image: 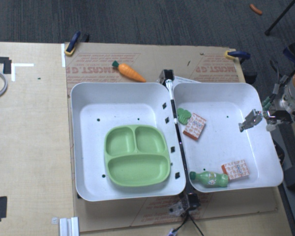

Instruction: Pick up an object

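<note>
1. Step in hand, as I judge it: the approach. The gripper point(250, 120) hangs at the right side of the right bin point(226, 95), with nothing between its fingers; how wide they stand I cannot tell at this size.
2. No object is lifted yet. All candidates lie on the right bin's floor.
3. The nearest candidates: a small orange-and-white carton point(194, 126) well to the left of the gripper, close to the bin's left wall, touching a small green piece point(183, 116) at its upper left.
4. A second carton point(235, 169) lies near the bin's front edge, below and slightly left of the gripper, just beside a green bottle point(210, 179) lying on its side.
5. The next move, I judge, calls for travel inward over the right bin, centring above one item, then a straight descent.
6. The second carton looks flat, boxy and printed, lying slightly askew; a grip across its short side seems likeliest to hold.
</note>
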You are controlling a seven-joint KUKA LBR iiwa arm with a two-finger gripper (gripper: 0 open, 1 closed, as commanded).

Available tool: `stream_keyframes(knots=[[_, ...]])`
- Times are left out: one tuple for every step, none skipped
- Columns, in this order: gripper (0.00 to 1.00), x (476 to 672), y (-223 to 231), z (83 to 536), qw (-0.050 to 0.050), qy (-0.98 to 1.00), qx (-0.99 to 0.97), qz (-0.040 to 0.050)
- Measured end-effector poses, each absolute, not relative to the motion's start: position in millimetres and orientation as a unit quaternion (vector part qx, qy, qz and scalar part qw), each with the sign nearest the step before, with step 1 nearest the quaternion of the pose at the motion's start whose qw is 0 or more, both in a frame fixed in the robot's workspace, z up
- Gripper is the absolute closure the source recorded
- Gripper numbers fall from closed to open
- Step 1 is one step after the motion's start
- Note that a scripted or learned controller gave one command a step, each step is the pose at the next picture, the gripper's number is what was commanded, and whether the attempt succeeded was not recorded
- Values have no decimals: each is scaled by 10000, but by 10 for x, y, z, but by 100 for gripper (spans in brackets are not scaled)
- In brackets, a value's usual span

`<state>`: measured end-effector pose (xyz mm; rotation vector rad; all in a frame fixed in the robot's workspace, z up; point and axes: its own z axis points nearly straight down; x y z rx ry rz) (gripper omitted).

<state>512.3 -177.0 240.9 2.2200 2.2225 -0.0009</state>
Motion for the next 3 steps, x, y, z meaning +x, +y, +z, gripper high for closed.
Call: stream_keyframes(knots=[[0, 5449, -793, 1919, -10, 6496, 7603, -8], [0, 5591, -200, 1917, -3, 6518, 7584, -8], [0, 5591, -201, 1918, -3, 6517, 7585, -7]])
